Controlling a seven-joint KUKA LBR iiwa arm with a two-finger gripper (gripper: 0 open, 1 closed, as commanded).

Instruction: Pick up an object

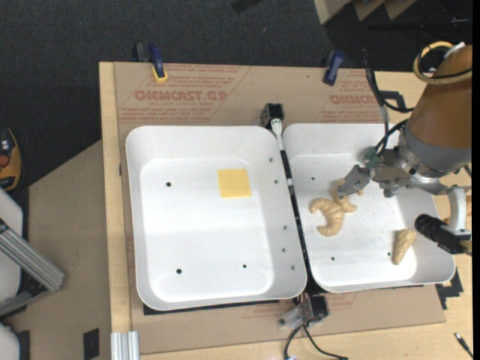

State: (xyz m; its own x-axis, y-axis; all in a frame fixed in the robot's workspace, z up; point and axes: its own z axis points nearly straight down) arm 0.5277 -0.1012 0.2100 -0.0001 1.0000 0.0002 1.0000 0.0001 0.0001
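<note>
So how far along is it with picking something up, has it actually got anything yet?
Nothing looks lifted yet. The gripper is low in the right bin, just above the curled tan croissant-shaped piece, which lies on the bin floor. A smaller tan piece also sits there, and a yellow square lies in the left bin. Closing on an object and raising it is left.

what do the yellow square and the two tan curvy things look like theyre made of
Yellow square: thin, flat, matte, even colour with crisp edges; probably foam or soft plastic, like toy cheese.
Larger tan piece: lumpy, curled, dull surface; likely moulded plastic or rubber, like a toy croissant.
Smaller tan piece: same dull tan, smooth and rounded; probably the same kind of material. None can be settled by look alone.
</note>
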